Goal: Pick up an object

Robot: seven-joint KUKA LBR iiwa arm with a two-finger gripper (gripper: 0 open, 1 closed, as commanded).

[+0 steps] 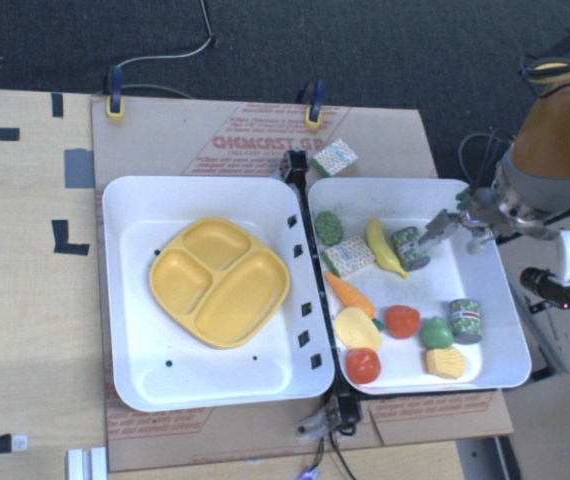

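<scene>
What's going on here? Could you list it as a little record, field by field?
left bin: holds a yellow divided plate
right bin: toy foods, among them a banana, carrot, two tomatoes and two small cans
arm: grey, orange band, reaching in from the right
gripper: low over the right bin, beside the upper can

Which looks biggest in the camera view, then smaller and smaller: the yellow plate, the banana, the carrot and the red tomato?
1. Yellow plate, by far the biggest.
2. Banana and carrot look about the same length, so I won't rank them.
3. Red tomato, the smallest.
</scene>
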